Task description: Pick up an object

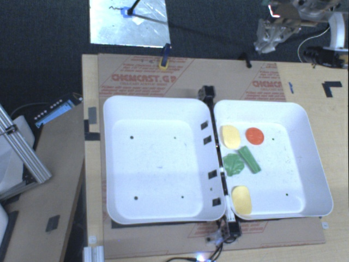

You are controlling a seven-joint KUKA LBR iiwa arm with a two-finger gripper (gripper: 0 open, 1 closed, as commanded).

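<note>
The right bin holds several small objects. A pale yellow oval piece lies near its left wall, with a red-orange round piece beside it. Below them a green leafy piece touches a green stick-shaped piece. A second yellow oval piece rests near the bin's front left corner. My gripper hangs at the top right, high over the bench's far edge and well away from the objects, with nothing seen in it.
The left bin sits beside the right one, joined by black clips along the shared wall. A shiny metal sheet lies on the dark floor beyond the bench. An aluminium frame stands at the far left.
</note>
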